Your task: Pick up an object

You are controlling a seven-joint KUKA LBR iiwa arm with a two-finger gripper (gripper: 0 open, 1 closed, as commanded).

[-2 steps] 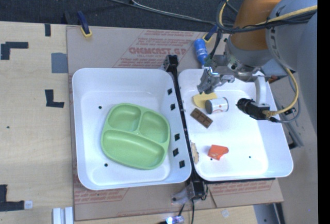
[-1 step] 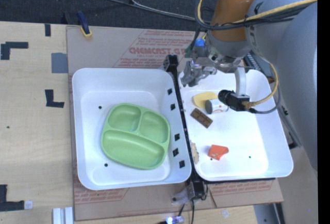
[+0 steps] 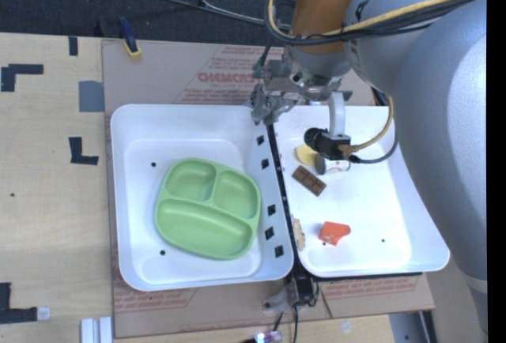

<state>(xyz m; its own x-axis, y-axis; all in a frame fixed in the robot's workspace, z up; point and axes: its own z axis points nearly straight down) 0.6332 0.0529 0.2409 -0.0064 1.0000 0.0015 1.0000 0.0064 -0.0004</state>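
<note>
My gripper hangs over the far end of the wall between the two bins, just above the rim. In the right bin lie a small yellow piece, a brown flat bar and an orange-red block. The yellow piece lies to the right of the gripper and nearer the camera, partly hidden by the wrist hardware. A thin beige piece rests against the right bin's left wall. Nothing shows in the gripper.
The left bin holds a green divided plate near its middle. The arm's grey body covers the view's upper right and the right bin's far right corner. Cardboard lies under both bins.
</note>
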